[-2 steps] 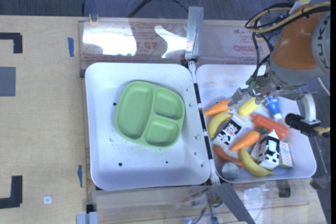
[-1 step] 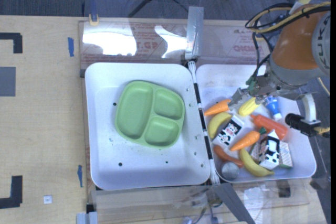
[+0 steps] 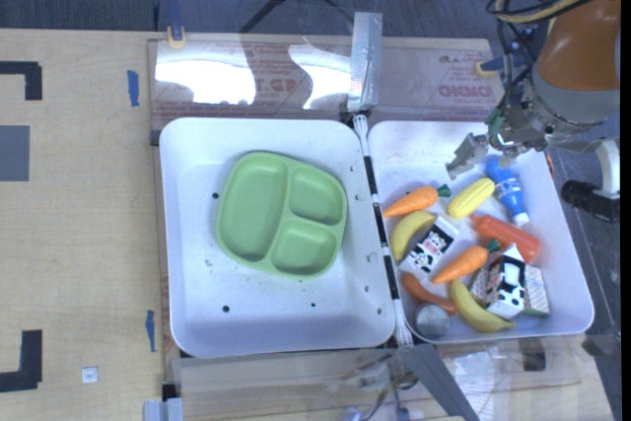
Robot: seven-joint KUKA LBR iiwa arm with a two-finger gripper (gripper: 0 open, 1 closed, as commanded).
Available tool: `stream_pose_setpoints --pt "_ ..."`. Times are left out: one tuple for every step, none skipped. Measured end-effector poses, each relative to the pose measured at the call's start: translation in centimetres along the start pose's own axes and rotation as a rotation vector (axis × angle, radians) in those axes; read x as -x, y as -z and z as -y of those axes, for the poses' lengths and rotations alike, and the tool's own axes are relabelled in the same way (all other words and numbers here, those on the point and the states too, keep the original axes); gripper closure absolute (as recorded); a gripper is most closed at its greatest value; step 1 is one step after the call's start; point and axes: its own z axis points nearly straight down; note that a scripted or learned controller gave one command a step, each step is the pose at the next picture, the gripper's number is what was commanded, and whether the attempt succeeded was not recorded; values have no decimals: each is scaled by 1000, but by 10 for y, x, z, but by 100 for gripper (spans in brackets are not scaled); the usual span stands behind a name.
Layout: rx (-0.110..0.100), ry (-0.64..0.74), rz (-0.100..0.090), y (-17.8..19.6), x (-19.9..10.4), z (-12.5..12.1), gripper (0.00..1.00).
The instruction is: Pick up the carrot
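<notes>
I see the carrot (image 3: 411, 201) at 8 o'clock from the end effector (image 3: 471, 153), long axis running 2-to-8; I can't tell its state.

Hidden, cropped and unclear parts

The arm (image 3: 582, 44) is cut off by the upper right corner, so only its orange band and wrist show. The tool (image 3: 480, 150) is small and grey against the right bin's (image 3: 577, 306) white wall; how its fingers stand cannot be told. In that bin's pile, a banana (image 3: 473, 309) lies partly under a black-and-white carton (image 3: 509, 287), and a second such carton (image 3: 429, 246) covers part of another banana (image 3: 406, 234). A reddish piece (image 3: 422, 292) at the pile's lower left is mostly covered and cannot be identified. The print on the clear panel (image 3: 325, 74) behind the bins is washed out by glare. The table (image 3: 79, 212) runs off the left and bottom edges.
</notes>
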Motion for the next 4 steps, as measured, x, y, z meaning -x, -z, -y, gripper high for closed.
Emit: stream_pose_setpoints --pt "-2 89 -2 -92 -9 -13 0" --pt "5 301 1 -134 -6 -38 0" --pt "12 299 4 -122 -5 -40 100" --pt "12 299 4 -122 -5 -40 0"
